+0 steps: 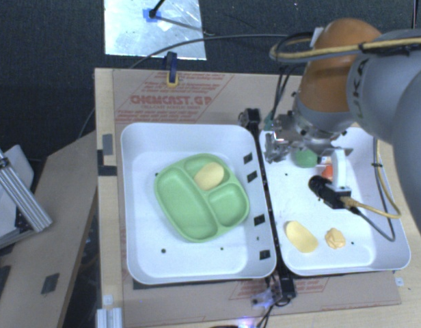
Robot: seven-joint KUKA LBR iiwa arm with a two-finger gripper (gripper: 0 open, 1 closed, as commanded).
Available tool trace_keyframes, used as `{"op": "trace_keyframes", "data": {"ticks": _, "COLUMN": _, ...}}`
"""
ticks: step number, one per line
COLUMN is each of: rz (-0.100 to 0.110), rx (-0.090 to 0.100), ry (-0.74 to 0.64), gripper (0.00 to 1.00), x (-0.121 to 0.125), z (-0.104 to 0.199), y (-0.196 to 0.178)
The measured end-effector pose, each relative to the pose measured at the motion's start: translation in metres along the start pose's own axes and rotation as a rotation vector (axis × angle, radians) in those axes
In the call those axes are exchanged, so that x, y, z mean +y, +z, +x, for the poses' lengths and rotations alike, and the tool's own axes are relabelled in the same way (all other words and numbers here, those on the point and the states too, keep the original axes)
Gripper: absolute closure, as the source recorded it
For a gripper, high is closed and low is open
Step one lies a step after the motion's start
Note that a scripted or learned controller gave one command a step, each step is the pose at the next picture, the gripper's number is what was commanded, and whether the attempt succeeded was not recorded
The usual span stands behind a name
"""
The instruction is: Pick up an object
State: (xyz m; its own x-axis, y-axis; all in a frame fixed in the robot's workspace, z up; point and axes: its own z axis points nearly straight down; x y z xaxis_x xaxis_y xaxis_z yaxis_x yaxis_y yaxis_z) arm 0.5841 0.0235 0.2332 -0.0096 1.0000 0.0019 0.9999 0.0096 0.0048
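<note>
- The hand hangs over the right bin's far left part; I cannot tell its state.
- A green ball lies just beside it.
- Left bin: green divided plate bearing a yellow lump.

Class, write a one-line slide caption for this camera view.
Arm's gripper hovers over the right bin beside a green object; green tray in left bin.

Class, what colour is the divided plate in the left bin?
Light green; the divided plate shows plainly in the camera view.
</note>
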Motion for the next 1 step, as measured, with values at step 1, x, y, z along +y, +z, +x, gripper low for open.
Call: {"op": "trace_keyframes", "data": {"ticks": 1, "rz": 0.001, "rx": 0.000, "ry": 0.000, "gripper": 1.00, "x": 0.0231, "z": 0.0536, "y": 0.0134}}
